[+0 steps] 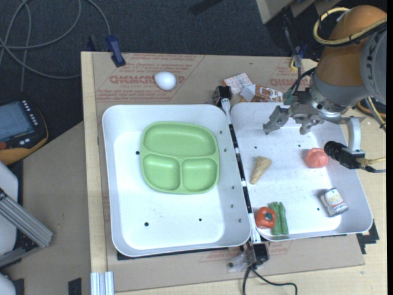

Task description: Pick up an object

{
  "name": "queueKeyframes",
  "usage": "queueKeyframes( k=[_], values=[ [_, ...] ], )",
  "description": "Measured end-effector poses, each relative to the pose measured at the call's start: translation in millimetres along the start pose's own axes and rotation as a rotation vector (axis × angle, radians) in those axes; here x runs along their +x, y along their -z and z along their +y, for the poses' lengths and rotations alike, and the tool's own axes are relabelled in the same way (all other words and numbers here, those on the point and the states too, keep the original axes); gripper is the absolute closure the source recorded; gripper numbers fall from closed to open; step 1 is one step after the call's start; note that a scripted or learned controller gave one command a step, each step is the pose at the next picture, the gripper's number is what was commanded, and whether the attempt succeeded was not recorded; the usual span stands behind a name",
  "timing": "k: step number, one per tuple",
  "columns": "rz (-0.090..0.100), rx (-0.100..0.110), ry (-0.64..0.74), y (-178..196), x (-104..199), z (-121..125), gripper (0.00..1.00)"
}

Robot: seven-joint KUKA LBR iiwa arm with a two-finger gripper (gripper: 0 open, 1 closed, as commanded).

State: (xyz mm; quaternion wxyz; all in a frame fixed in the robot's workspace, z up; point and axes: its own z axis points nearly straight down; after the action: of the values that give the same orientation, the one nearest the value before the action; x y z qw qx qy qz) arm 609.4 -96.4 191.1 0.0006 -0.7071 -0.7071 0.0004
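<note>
Tomato (265, 217) and greens (280, 219) lay at the right bin's (295, 165) near rim, cone (260, 168), red lump (317, 158) and box (333, 201) beyond; fingers (290, 120) hung spread wide, empty, above the far end; nothing picked yet

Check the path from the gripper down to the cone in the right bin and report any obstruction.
Nothing visible blocks it. The gripper hangs above the right bin, with bare white floor between it and the cone.
</note>
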Motion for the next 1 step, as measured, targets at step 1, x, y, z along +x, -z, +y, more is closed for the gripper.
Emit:
queueKeyframes(
  k=[1],
  values=[
    [-0.003,-0.003,-0.001,-10.4,-80.1,26.4,0.0]
  ],
)
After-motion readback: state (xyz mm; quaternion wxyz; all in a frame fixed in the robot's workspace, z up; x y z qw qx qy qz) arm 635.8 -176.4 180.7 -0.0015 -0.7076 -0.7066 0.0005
